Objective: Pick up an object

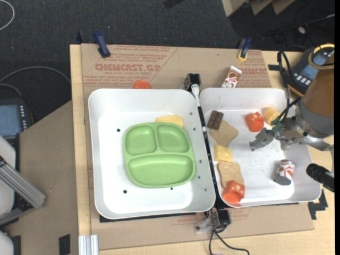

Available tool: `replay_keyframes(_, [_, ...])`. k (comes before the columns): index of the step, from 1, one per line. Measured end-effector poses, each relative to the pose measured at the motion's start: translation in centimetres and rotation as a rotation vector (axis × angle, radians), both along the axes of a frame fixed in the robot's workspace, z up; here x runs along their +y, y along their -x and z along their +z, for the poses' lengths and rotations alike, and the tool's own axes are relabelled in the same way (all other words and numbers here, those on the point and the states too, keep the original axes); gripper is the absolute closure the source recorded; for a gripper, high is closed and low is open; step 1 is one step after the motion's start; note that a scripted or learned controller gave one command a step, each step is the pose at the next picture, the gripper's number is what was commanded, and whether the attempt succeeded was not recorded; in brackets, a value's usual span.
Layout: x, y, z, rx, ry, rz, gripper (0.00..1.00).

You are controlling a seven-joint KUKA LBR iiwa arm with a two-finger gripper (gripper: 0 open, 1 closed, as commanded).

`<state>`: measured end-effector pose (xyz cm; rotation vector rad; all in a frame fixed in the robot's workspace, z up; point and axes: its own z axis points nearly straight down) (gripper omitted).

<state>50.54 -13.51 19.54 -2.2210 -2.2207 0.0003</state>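
Green divided plate [158, 154] in left bin [101, 142]; toy foods in right bin [265, 166]

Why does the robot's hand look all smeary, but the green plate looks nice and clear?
In the camera view, the gripper over the right bin is soft and blurred, likely from moving; the green divided plate in the left bin is sharp, evenly lit, with faint shine on its rim and soft shadows.
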Motion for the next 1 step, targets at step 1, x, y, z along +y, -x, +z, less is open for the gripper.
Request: replay_keyframes(1, [-7.78, -0.63, -1.64, -0.003, 0.005, -0.005, 0.00])
